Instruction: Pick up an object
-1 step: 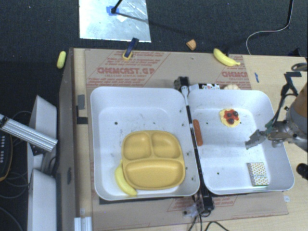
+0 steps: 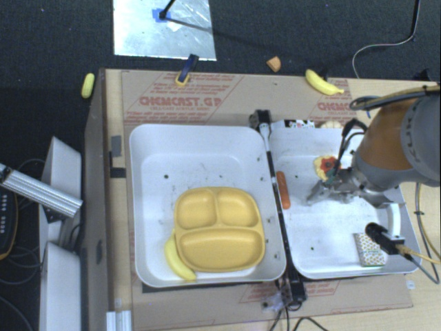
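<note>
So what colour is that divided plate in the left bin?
Yellow. The divided plate shows clearly in the camera view.

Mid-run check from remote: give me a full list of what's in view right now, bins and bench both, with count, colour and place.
White bins: 2, side by side on the bench.
Divided plate: 1, yellow, left bin, near edge.
Banana: 1, yellow, left bin, against the plate's left corner.
Orange stick-shaped item: 1, right bin, along its left wall.
Patterned block: 1, pale, right bin, near right corner.
Small red and yellow item: 1, right bin, beside the gripper; type unclear.
Second banana: 1, yellow, bench behind the right bin.
Small tan piece: 1, behind the bench.
Arm: 1, grey and orange, from the right.
Gripper: 1, low over the right bin.
</note>
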`<state>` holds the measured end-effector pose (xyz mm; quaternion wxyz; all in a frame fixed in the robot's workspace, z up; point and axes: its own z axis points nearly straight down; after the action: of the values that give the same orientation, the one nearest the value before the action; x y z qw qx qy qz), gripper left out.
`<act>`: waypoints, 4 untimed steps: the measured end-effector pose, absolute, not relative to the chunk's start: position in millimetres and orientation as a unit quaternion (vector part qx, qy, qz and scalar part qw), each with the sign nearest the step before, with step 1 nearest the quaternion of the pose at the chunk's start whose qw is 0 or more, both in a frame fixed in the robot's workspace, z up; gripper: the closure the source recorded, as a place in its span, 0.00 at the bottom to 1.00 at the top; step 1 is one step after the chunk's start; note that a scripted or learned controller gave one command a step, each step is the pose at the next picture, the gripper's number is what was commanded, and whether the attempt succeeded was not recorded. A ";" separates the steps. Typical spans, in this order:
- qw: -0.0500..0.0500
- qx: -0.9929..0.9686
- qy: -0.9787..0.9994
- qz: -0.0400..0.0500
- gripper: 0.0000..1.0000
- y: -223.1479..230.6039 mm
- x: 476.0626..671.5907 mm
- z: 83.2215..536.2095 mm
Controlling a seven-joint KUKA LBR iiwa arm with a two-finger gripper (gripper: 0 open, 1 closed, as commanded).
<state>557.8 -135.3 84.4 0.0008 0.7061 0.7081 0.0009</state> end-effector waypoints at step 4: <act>0.001 0.705 0.709 0.001 0.00 -107.2 634.3 180.6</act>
<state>634.3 -107.2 180.6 0.0014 0.7055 0.7087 0.0008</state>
